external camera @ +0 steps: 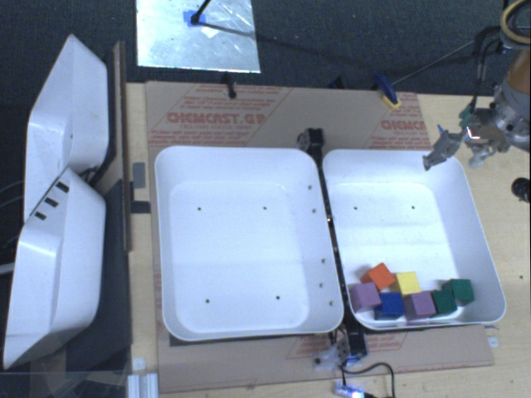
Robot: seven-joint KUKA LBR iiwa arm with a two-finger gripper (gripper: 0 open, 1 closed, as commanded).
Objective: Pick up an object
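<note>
Coloured blocks (411,294) clustered touching at right bin's (473,214) near edge.

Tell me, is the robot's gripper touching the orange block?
Apart. The camera view shows the gripper up over the right bin's top right corner, while the orange block sits with the other blocks down at the bin's near edge, bare white floor between them.

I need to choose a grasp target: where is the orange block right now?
The orange block sits in the right bin, near its front edge, touching the yellow block and purple block.
</note>
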